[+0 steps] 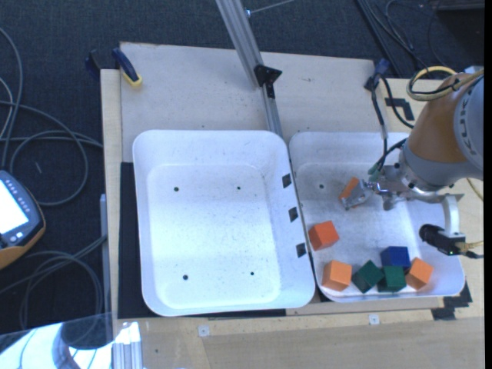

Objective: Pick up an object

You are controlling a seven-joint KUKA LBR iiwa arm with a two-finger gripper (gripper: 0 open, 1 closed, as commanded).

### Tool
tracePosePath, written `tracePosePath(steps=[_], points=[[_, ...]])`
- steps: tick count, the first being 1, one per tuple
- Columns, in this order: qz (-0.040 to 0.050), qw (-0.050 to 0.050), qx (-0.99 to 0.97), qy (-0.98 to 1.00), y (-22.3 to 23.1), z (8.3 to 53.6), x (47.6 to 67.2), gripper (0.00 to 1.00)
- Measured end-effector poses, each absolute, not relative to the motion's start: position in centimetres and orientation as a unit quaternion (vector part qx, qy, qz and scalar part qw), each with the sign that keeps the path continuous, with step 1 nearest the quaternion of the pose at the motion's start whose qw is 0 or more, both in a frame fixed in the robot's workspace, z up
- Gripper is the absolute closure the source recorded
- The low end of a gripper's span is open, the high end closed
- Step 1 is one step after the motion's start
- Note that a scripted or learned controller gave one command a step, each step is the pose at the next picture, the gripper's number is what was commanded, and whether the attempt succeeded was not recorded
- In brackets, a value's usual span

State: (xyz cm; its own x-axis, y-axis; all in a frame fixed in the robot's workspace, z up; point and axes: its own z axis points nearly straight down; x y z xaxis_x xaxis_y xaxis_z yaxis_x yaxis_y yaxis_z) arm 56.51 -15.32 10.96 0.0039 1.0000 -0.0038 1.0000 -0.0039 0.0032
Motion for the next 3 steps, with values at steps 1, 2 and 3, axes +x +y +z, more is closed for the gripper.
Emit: tracePosePath(steps=[1, 2, 3], points=[[0.0011, 0.002, 0.704, 0.71, -8.0, 10.0, 61.4, 0.0], [0.0005, 0.001, 0.706, 0.708, -8.4, 11.1, 61.3, 1.0], [0.0043, 0.002, 0.704, 0.71, -0.7, 20.5, 60.7, 1.0]])
